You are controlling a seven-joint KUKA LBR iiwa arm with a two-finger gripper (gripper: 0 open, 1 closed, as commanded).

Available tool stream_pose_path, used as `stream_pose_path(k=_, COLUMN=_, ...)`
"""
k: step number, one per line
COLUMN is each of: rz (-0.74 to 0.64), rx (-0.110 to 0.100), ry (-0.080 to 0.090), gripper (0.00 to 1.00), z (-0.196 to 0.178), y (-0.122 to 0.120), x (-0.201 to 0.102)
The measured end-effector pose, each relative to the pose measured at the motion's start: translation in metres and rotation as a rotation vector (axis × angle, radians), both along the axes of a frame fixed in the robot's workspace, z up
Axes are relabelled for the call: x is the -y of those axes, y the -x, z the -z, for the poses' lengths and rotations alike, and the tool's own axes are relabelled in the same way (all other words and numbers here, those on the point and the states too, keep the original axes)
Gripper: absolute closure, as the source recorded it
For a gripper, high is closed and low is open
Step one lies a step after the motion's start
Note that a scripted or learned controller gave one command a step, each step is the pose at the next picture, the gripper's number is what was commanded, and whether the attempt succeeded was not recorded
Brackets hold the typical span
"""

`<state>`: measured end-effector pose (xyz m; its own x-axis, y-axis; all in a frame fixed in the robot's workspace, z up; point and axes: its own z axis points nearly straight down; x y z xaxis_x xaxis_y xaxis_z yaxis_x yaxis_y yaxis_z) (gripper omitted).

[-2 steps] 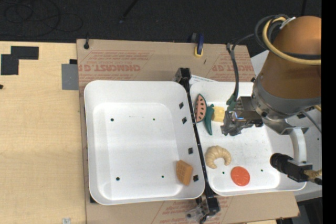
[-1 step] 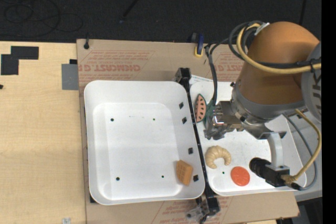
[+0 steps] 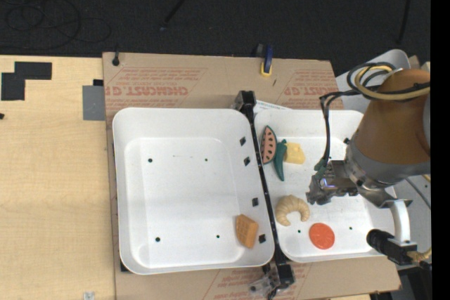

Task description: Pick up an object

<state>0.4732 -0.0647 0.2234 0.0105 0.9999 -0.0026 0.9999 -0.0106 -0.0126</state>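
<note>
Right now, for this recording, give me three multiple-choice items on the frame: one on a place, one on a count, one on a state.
1. Where does the orange wedge lie?
A. Left bin, near corner by the divider
B. Right bin, far corner
C. On the cardboard

2. How many objects lie in the right bin?
A. Two
B. Five
C. Eight

3. Where is the gripper?
A. Over the left bin
B. Over the right bin, beside the croissant
C. Off the bench

Answers: 1 A, it sits in the left bin near the clips. 2 B: watermelon slice, green piece, yellow piece, croissant, red disc. 3 B, it hangs just right of the croissant.
</note>
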Motion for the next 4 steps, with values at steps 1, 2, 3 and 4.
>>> stream_pose_path(k=1, rz=-0.001, rx=0.01, ry=0.002, gripper=1.0, z=-0.004, y=-0.001, x=0.105)
stream_pose_path(k=2, rz=-0.018, rx=0.006, ry=-0.008, gripper=1.0, z=0.03, y=-0.031, x=0.014)
stream_pose_path(k=3, rz=-0.012, rx=0.008, ry=-0.004, gripper=1.0, z=-0.002, y=-0.001, x=0.002)
stream_pose_path(k=4, rz=0.001, rx=0.013, ry=0.004, gripper=1.0, z=-0.026, y=-0.001, x=0.133)
